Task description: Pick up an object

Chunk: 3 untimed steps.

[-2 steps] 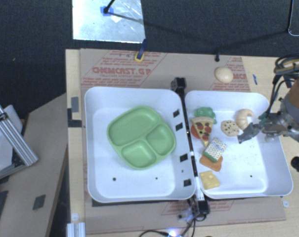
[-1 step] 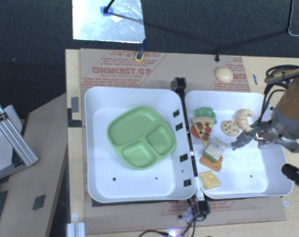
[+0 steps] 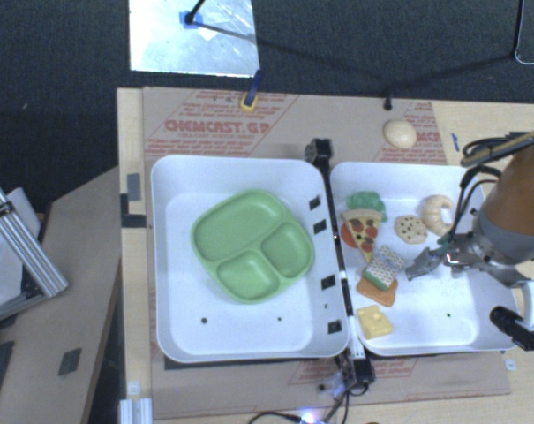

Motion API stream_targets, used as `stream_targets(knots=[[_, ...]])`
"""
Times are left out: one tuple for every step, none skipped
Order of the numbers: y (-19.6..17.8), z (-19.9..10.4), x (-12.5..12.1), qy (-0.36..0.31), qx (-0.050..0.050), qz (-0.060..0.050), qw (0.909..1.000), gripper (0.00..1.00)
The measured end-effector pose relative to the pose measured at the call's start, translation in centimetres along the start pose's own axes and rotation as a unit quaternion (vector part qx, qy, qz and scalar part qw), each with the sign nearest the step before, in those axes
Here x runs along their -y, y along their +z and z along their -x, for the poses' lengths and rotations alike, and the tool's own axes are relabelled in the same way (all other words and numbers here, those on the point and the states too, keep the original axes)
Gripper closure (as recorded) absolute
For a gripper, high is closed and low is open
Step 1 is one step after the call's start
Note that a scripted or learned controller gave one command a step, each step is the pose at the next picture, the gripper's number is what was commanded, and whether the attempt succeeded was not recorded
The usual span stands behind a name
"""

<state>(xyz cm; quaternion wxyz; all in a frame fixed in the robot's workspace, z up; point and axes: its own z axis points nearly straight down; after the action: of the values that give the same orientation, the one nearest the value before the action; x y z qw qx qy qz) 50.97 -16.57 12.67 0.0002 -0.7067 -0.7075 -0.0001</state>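
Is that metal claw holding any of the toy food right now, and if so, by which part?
Nothing is held. The grey two-finger gripper hangs over bare floor of the right white bin, just right of the sandwich-like toy, with nothing between its fingers.

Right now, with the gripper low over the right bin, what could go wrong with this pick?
The gripper sits beside the sandwich, with the cookie and pizza slice close by; it may nudge neighbours rather than grasp one. The sandwich lies close to the bin divider, so a push could jam it there.
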Motion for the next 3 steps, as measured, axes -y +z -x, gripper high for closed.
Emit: stream_targets(knots=[[4.4,0.0,0.0,0.000,0.000,0.000,1.0000,0.00],[3.2,0.0,-0.1,0.000,0.001,0.002,1.0000,1.00],[-2.8,-0.6,-0.6,-0.002,0.001,0.002,1.0000,1.00]])
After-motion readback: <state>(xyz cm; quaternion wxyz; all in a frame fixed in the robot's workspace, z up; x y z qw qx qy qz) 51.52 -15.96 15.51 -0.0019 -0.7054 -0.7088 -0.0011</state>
